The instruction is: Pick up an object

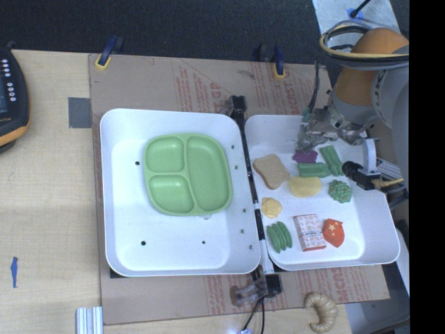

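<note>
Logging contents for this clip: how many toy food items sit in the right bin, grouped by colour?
Green: 4 (bean pod, broccoli, two green pieces)
Yellow: 2
Tan: 1, bread slice
Red: 2, box, strawberry
Purple: 1
Total: 10

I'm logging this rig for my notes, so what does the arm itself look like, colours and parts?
The arm is grey with a rounded orange band above the wrist and a yellowish ring around its top. Below the band, the gripper is a cluster of bare grey metal parts. A black fitting with a white piece sticks out beside it.
</note>
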Available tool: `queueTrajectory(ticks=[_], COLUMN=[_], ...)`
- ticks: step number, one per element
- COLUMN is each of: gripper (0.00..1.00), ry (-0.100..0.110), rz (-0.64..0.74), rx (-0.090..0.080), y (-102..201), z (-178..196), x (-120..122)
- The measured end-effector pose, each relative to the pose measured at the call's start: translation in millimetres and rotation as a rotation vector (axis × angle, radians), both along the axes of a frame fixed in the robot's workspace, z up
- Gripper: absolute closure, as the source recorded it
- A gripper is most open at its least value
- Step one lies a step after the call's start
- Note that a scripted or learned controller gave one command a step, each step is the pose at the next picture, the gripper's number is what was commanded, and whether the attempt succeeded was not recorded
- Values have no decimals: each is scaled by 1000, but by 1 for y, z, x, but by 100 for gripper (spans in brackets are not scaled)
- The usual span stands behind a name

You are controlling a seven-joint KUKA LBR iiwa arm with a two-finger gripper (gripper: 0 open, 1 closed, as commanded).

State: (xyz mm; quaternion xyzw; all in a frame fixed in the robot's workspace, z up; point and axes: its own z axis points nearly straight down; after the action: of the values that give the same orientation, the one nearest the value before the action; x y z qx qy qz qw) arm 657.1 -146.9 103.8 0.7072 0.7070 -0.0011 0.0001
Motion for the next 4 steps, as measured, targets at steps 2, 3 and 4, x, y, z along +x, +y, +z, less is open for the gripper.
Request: queueTrajectory(ticks=[2, 3, 4], gripper=[0, 0, 0], ry=[5, -2, 6], rz=[1, 1, 5], rx=[1, 0, 2], y=[9, -30, -7], z=[-12, -11, -12], x=[-11, 0, -23])
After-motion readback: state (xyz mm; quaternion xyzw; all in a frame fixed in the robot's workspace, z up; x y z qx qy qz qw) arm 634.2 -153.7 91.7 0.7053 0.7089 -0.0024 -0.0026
